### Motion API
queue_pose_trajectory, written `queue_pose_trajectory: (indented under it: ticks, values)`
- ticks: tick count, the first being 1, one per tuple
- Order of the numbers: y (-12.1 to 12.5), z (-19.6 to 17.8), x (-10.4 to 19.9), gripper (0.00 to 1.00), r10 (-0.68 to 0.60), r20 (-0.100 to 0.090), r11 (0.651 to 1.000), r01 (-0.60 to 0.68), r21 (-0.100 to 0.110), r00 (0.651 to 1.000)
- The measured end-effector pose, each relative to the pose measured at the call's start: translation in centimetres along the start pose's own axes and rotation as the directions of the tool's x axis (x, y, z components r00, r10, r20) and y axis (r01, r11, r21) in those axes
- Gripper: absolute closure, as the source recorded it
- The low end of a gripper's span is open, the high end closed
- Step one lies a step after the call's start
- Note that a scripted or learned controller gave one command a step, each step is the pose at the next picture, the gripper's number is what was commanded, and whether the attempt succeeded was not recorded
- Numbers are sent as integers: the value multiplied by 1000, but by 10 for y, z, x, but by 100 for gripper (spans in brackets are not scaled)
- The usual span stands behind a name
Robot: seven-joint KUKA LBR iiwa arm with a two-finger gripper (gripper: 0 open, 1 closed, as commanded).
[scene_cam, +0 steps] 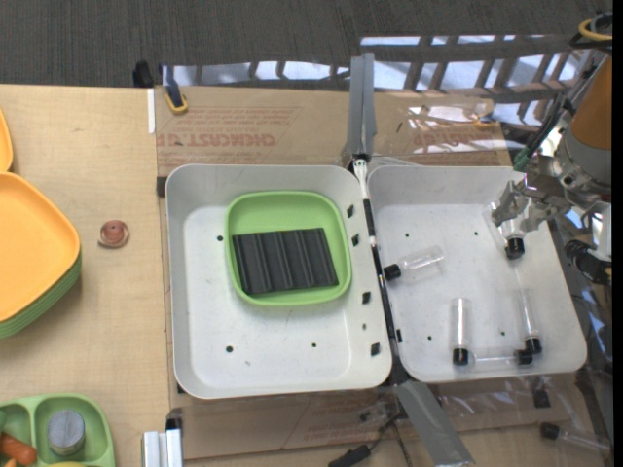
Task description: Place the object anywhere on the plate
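Here, at the far left of the bench [97,154], lie stacked orange plates [29,251], with a small reddish cap [114,232] just beside them and a green divided tray [49,434] at the lower corner. Next comes the left white bin [195,358], which holds a green plate [287,249]; a dark ribbed rectangular mat [287,260] lies flat on it, covering most of the plate's floor.

The right white bin [428,353] sits touching the left one along the centre divider. Inside it lie clear plastic tubes with black caps: one [414,264] near the bin's left wall, lying slanted; one [458,332] lower down, roughly upright in the view; and two more [526,334] meeting at the lower right corner.

At the right, the arm [589,134] leans in over the bin's upper right part, wrist tilted down and leftward. The hand [514,230] hovers low there, and a clear tube with a black cap [514,246] hangs between its fingers, cap end lowest, so the hand is clamped on this tube, well apart from the green plate.
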State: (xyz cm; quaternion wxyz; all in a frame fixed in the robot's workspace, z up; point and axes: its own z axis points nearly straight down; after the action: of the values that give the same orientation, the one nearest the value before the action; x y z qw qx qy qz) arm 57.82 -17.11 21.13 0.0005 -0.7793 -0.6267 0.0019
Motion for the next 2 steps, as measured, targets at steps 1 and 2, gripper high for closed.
queue_pose_trajectory:
  ticks: [1,2]
  values:
    - [-63,57,-21,100,-58,-2,998,58,1,998]
    - [-106,9,13,100,-238,-2,971,238,-1,971]
